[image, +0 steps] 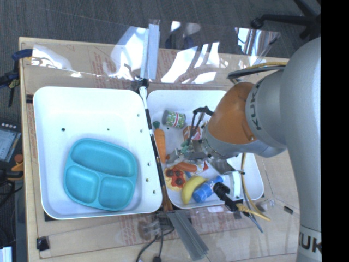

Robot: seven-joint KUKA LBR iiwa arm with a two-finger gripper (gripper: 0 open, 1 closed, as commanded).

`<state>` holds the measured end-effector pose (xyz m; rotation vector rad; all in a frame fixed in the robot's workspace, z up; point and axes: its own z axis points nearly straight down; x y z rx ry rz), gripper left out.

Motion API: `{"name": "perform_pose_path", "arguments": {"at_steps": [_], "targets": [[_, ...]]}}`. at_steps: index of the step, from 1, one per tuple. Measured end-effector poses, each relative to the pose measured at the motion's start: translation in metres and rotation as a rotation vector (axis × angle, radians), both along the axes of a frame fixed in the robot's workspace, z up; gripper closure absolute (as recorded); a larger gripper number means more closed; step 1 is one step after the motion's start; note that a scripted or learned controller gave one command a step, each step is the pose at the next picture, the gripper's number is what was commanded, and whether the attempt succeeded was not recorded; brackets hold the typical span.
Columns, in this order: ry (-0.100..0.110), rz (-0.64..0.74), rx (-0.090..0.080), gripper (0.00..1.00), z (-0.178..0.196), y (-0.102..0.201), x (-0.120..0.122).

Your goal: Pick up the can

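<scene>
A: Where's the can (174, 118)?

B: Right bin (252, 185), far end near the left wall. It lies on its side, green label, pale end facing left. Nothing touches it.

A: And the arm (272, 113)?

B: It reaches in from the right, orange band over the middle of the right bin. The gripper (192, 144) sits low among the clutter, below and to the right of the can, apart from it.

A: Jaws?

B: Cannot tell. The wrist and dark hardware cover the fingers, and the clutter under them is too busy to read.

A: So it isn't holding the can?

B: No. The can lies free on the bin floor.

A: What else is in that bin?

B: A carrot (160, 144) along the left wall, just below the can. A banana (191, 189) near the front edge, with a blue bottle (206, 190) touching its right side. Red and orange pieces (181, 171) between carrot and banana, too small to identify.

A: Left bin (49, 105)?

B: A blue tray (101, 173) with three compartments, at the front half of the bin. Nothing in the compartments.
</scene>
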<state>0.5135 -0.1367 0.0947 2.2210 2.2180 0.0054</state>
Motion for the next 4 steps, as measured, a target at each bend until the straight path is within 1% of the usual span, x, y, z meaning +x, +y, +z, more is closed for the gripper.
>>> {"name": "perform_pose_path", "arguments": {"at_steps": [1,2,3,4], "targets": [[-0.002,-0.041,-0.003,0.0,0.001,-0.026,0.055],[0.0,-0.149,-0.002,0.0,0.001,-0.054,-0.018],[-0.001,-0.163,-0.002,0.0,0.0,-0.024,0.051],[0.037,-0.189,0.0,0.0,-0.003,-0.032,0.137]]}}
